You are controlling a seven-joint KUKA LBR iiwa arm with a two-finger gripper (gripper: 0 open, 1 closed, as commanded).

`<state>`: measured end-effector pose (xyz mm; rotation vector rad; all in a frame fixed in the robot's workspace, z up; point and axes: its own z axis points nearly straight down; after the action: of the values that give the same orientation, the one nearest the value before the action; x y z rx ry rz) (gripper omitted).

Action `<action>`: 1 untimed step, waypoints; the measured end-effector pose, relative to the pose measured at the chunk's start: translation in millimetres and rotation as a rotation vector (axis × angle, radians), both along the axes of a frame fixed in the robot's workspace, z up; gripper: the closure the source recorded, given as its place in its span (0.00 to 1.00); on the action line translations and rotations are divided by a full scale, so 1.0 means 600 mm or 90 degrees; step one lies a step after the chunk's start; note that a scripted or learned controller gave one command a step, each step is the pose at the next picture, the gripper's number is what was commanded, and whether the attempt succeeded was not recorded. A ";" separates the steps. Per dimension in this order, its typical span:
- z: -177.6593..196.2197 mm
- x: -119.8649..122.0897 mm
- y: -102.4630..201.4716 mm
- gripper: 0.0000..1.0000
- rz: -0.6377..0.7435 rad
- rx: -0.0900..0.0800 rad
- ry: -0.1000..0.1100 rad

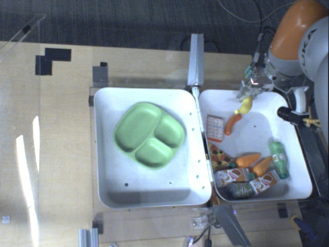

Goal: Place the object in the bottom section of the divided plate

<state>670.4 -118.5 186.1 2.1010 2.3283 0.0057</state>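
A green divided plate [149, 133] lies in the left bin [110, 189], with its bottom section [152, 152] bare. My gripper [246, 94] hangs over the far end of the right bin [303, 187], below the orange-banded wrist [295, 30]. A small yellow banana [245, 105] sticks out downward from between the fingertips, and the gripper is shut on its upper end. The plate is well to the left of the gripper, across the wall between the bins.
In the right bin lie a red-orange sausage [232, 122], a red-and-white packet [215, 128], a green bottle [278, 159], two carrots [255, 162], a candy bag [222, 159] and small cartons [245, 180]. A metal post [196, 60] stands behind the bins' shared wall.
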 end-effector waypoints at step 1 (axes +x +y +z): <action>0.000 -0.082 0.133 1.00 -0.040 0.001 0.001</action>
<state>621.3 -38.6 185.9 2.1754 2.2619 0.0063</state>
